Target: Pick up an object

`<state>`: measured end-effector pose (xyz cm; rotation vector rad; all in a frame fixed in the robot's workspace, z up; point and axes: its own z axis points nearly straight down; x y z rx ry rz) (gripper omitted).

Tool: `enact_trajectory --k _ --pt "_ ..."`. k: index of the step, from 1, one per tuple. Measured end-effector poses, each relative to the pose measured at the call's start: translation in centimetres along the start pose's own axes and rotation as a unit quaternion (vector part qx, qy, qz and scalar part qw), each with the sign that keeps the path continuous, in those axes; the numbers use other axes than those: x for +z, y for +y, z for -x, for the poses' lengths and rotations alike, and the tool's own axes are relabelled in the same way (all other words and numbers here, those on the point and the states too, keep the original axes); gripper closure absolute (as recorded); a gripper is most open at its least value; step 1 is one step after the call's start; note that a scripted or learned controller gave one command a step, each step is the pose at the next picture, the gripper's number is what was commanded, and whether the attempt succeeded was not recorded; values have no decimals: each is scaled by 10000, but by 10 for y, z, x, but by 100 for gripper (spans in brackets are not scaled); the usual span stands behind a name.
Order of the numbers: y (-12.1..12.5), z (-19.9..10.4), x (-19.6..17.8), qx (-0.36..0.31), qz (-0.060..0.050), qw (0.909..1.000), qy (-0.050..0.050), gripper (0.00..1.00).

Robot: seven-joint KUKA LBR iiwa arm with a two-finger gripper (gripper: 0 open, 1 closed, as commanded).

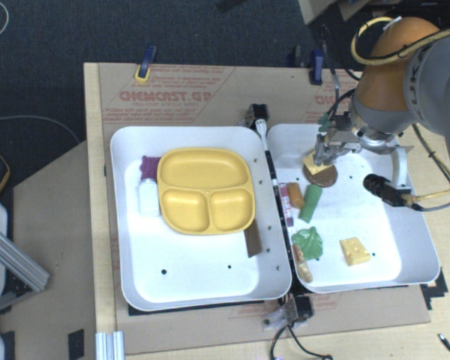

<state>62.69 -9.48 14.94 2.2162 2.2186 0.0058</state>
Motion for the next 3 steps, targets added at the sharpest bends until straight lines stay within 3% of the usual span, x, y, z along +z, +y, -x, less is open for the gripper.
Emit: enact_trajectory --k 1,2,3 --pt "-1 3 -63 0 3 10000 -2 100" --pt "0 3 -77 0 -6 10000 2 100" --pt "-49 -17 -87 6 -59 10000 17 100"
